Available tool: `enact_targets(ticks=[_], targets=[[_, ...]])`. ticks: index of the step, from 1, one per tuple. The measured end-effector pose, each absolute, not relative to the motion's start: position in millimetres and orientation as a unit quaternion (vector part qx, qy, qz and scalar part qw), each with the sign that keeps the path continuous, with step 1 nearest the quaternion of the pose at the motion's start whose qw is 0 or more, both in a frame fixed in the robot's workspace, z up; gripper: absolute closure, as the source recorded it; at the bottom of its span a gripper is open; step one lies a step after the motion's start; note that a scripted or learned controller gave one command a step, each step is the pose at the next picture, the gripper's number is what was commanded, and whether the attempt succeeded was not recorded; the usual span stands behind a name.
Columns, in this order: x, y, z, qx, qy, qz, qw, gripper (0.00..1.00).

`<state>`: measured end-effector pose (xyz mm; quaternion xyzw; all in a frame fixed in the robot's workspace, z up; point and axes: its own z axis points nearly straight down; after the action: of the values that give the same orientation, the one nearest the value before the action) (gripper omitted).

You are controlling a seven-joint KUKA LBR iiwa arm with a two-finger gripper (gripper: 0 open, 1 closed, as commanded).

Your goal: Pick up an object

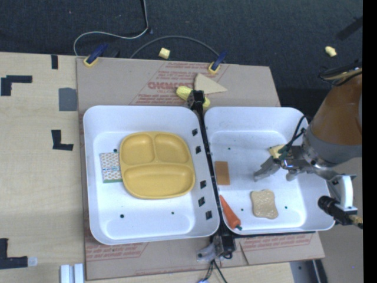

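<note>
The shallow white left-hand bin (pixel 94 158) holds a yellow plastic plate with three compartments (pixel 157 164), lying flat near the bin's middle; a small patterned card, pale with green and red specks (pixel 109 167), lies at the plate's nine o'clock, its right edge tucked just under or against the plate's rim. A black divider with clips (pixel 202 158) runs between the bins, topped at twelve o'clock by a yellow clamp (pixel 197 97).

In the shallow white right-hand bin (pixel 247 119) three things lie apart from one another: a small flat tan square, like a cracker or a slice of toast (pixel 222 173), just beside the divider; an orange carrot-shaped toy (pixel 230 213) at the square's six o'clock, slanting along the bin's lower left wall; and a beige, lumpy bread-shaped piece (pixel 264 204) at about five o'clock from the bin's middle.

The two-finger gripper (pixel 272 164) hangs over the right bin at the bread-shaped piece's twelve o'clock, near it but apart — one grey finger (pixel 263 170) points down-left toward the bin floor; the other is lost among the wrist fittings, so I cannot tell how wide the jaws stand. Nothing shows between them, and no contact with any object is visible. The grey arm with its orange band (pixel 343 114) enters at three o'clock.
</note>
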<state>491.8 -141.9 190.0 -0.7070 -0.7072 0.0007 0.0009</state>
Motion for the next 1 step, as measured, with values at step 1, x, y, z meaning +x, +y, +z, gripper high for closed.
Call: enact_targets(ticks=[1], targets=[[568.6, -103.7, 125.6, -0.705, -0.71, -0.0003, 0.001, 0.0]])
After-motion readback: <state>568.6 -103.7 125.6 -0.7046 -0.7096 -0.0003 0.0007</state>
